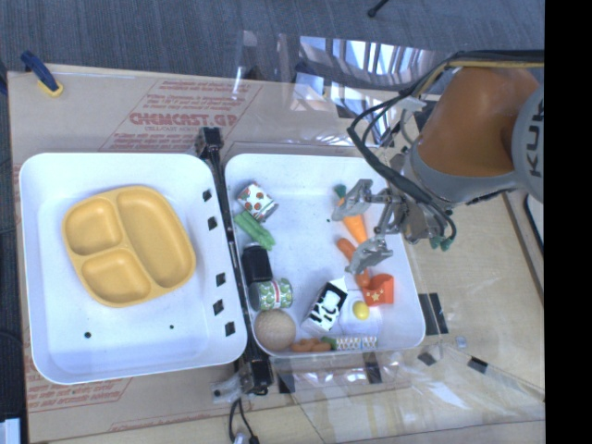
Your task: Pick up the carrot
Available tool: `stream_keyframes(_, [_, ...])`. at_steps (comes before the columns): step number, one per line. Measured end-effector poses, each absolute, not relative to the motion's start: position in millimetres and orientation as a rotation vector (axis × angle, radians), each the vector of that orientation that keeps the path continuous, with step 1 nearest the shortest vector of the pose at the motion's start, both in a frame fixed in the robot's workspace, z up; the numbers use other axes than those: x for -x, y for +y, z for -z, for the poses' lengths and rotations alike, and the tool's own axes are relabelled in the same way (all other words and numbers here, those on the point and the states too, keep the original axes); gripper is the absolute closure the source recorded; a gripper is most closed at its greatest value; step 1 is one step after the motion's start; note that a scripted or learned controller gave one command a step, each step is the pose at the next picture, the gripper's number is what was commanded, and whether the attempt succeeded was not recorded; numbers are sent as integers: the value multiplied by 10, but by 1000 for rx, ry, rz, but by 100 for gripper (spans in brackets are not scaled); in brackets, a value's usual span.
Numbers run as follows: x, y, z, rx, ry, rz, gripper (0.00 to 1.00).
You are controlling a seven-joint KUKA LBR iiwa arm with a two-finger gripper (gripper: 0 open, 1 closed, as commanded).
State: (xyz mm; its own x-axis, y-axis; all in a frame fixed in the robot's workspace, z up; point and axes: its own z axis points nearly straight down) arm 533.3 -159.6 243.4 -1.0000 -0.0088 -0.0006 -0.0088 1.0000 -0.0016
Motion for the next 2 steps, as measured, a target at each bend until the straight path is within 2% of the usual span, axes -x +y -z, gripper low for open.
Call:
stream_keyframes(1, [-5982,-2055,-2112,152,3138,1,0])
stream_keyframes(2, [-6222,-2064,-955,265,3140,-9,0])
